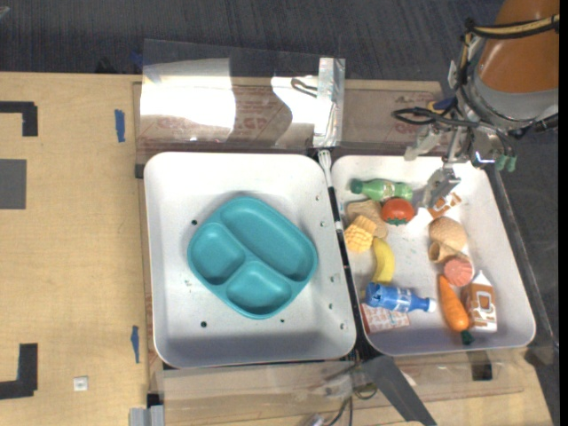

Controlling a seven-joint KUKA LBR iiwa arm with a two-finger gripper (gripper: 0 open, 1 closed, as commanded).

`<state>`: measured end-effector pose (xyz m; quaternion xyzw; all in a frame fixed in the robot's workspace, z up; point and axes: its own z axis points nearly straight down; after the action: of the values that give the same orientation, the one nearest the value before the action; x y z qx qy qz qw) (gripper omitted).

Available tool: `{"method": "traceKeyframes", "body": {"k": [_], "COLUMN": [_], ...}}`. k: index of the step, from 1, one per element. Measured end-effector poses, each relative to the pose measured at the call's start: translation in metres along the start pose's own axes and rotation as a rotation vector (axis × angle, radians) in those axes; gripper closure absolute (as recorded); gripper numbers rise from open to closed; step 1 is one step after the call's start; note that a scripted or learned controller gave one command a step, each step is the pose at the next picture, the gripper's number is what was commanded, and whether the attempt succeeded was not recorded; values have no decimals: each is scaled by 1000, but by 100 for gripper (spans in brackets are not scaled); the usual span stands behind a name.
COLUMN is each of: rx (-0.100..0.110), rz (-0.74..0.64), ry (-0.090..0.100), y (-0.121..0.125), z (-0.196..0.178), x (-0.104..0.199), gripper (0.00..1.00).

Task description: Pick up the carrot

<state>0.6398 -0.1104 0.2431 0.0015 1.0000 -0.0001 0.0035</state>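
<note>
The carrot (453,303) is orange with a green tip and lies lengthwise near the front right of the right bin (512,254). It sits between a blue bottle (399,300) and a small white-and-orange carton (482,300). My gripper (441,185) hangs over the back of the same bin, well behind the carrot and apart from it, close to a red tomato (398,209). I see nothing held in it.
The right bin also holds a green bottle (382,187), corn (358,234), a banana (382,258), a tan bread piece (448,235) and a pink round item (459,271). A teal divided plate (253,256) lies in the left bin (169,202).
</note>
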Motion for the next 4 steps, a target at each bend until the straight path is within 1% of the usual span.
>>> {"method": "traceKeyframes", "body": {"k": [1, 2, 3, 4], "rx": [-2, 0, 1, 1], "rz": [96, -128, 87, 207], "ry": [13, 1, -11, 4], "y": [4, -36, 17, -32], "z": [96, 151, 152, 139], "x": [74, 115, 65, 115], "gripper": [0, 0, 0, 0]}}
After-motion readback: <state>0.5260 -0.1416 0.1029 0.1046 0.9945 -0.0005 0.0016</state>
